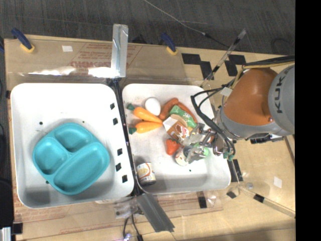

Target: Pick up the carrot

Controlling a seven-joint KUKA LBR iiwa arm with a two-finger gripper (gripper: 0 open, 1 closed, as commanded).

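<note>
Two orange carrots lie in the right bin [165, 182] near its left wall: one [146, 114] angled just below a white egg [152, 105], the other [146, 127] right under it, each with a green stub facing left. My gripper [196, 147] hangs low over the clutter at the bin's middle right, about a hand's width right of the carrots and apart from them. The grey arm with its orange band [251, 104] reaches in from the right.
Beside the gripper are a printed snack packet [180, 124], a red-orange sausage [169, 106] and a small red item [172, 146]. A small can [145, 173] stands at the right bin's front left corner. The left bin [30, 99] holds a teal divided plate [70, 157].
</note>
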